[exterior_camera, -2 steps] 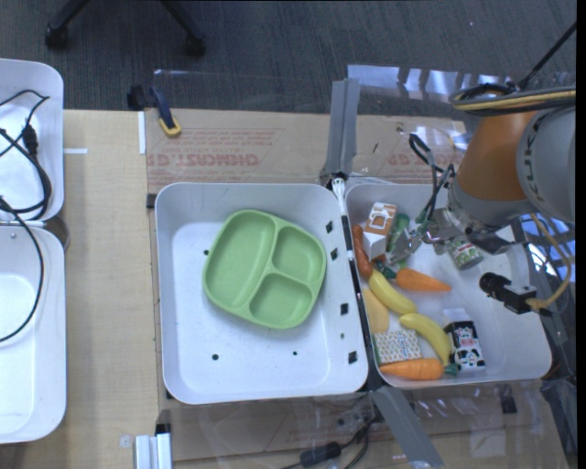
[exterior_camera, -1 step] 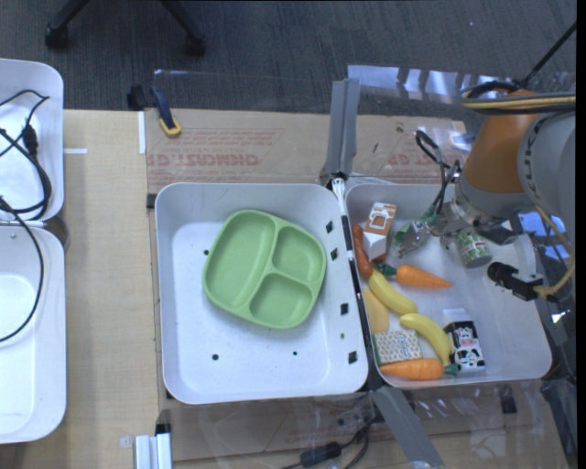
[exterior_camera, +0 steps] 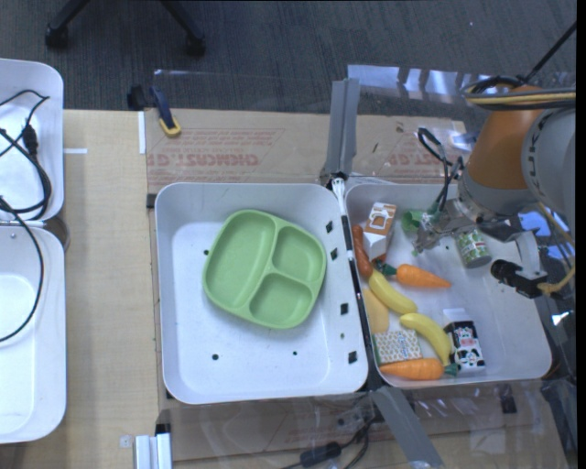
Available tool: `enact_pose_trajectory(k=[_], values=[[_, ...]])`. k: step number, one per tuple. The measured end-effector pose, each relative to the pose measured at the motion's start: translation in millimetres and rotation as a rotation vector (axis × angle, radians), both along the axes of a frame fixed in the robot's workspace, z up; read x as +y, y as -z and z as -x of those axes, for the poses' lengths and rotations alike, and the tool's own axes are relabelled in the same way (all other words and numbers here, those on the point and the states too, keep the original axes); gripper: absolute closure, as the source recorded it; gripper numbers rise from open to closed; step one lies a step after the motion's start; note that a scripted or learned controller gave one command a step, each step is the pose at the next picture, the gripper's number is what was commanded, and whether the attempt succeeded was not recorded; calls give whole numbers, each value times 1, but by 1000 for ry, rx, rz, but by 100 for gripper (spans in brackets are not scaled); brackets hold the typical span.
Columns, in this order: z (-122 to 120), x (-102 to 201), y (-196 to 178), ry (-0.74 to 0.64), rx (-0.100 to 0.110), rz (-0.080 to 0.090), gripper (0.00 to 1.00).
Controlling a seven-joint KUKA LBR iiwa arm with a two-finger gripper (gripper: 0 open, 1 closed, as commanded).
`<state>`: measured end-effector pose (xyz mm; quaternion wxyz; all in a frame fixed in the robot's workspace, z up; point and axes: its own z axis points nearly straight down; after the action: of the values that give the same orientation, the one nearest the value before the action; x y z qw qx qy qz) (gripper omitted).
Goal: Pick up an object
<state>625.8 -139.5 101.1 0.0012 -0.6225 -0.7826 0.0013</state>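
Carrot [exterior_camera: 412, 369] lying lower right, crammed against bananas [exterior_camera: 428, 333]; gripper [exterior_camera: 430, 234] upper right, can't tell jaw state; could easily snag neighbours, crowded bin [exterior_camera: 513, 366].

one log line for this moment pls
arm: over right bin | gripper: above toys, near small can | held: nothing seen | left bin: green plate

A dark grey carpeted floor [exterior_camera: 275, 37] runs along the far side, where the black wheeled base of an office chair [exterior_camera: 128, 23] stands at the far left. The worktop [exterior_camera: 110, 275] is light wood, partly covered by a flattened brown cardboard sheet [exterior_camera: 238, 147] with red lettering. A white table [exterior_camera: 27, 275] carrying black cables [exterior_camera: 23, 156] sits at the left edge.
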Motion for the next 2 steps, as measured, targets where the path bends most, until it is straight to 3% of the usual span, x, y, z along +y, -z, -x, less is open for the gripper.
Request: enact_pose_trajectory(k=[1, 2], values=[[0, 29, 9, -106, -3, 0, 100], [0, 28, 9, -105, -5, 2, 0]])
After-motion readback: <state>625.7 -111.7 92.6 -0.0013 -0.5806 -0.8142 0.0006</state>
